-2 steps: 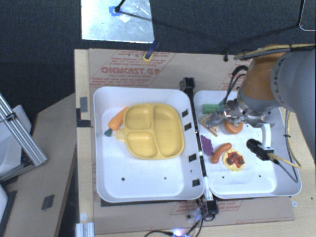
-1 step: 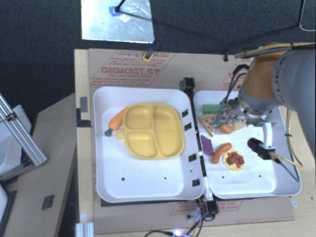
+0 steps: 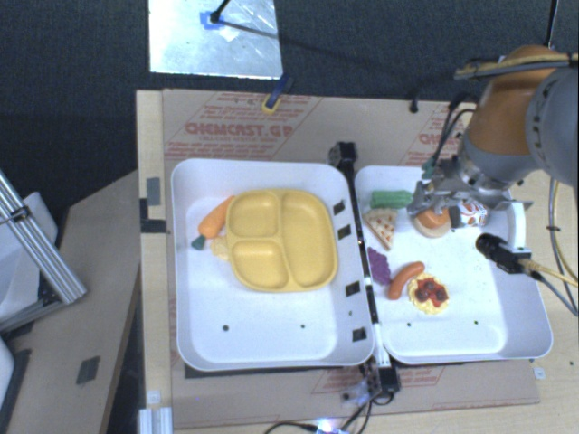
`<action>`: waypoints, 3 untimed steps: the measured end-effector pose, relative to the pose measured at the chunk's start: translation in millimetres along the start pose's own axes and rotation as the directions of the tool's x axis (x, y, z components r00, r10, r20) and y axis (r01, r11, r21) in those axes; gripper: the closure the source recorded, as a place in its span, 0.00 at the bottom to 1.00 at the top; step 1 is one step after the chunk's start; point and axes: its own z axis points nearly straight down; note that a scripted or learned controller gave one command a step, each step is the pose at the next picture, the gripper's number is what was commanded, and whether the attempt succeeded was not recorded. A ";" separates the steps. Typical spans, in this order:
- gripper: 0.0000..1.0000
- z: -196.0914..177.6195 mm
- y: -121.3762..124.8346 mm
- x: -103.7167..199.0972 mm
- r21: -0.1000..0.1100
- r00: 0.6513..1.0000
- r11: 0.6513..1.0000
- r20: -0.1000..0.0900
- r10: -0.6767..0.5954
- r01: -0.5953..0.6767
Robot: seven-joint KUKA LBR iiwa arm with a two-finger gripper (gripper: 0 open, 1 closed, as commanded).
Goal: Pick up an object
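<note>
My gripper [image 3: 435, 202] hangs low in the upper part of the right bin [image 3: 507, 333], directly over a small toy burger [image 3: 432, 224] and touching or nearly touching its top. Left of it lie a green toy vegetable [image 3: 391, 198] and a pizza slice [image 3: 381, 228]. A small white and red can [image 3: 472, 212] sits just right of the burger. Lower in the same bin are purple grapes [image 3: 378, 266], a sausage [image 3: 406, 278] and a round yellow piece with red topping [image 3: 429, 294].
The left bin [image 3: 199, 324] holds a yellow divided plate [image 3: 276, 240] with a toy carrot [image 3: 214, 217] at its left edge. A black part with a cable [image 3: 499, 252] reaches over the right bin's right side. The divider between the bins [image 3: 359, 251] carries black clips.
</note>
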 end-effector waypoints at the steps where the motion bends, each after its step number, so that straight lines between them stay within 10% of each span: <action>1: 1.00 -50.4 2.0 -0.2 0.000 1.000 1.000 0.000 -0.001 0.001; 3: 1.00 -52.0 -63.2 87.8 0.007 1.000 1.000 -0.003 -0.005 0.006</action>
